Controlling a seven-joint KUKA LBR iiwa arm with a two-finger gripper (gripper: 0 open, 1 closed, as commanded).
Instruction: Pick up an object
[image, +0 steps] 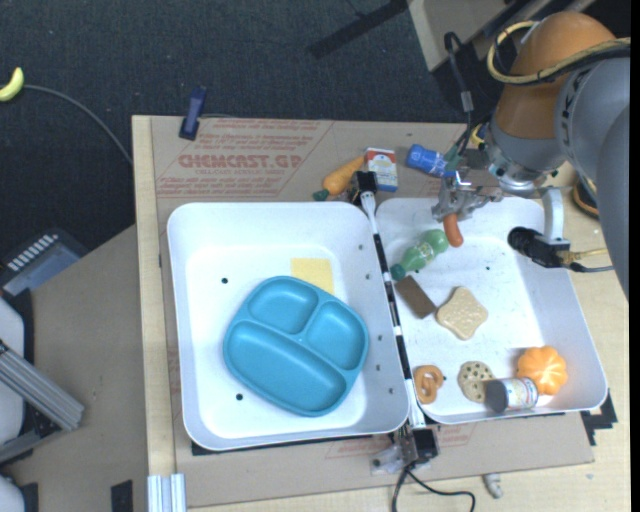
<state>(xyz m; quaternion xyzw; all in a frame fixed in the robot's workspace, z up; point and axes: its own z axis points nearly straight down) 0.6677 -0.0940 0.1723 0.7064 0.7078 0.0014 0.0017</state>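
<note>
Hovering at two o'clock over the right white bin (585, 330), the gripper (455, 205) appears to pinch a small orange-red sausage-shaped toy (454, 231), dangling clear of the green bottle (420, 252).

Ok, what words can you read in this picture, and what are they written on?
"CHEMCAST GP", in big red letters on the brown board behind the bins.
The smaller red lines above and below it are too blurred to read.
The small carton and the can have labels, both too small to read.
</note>
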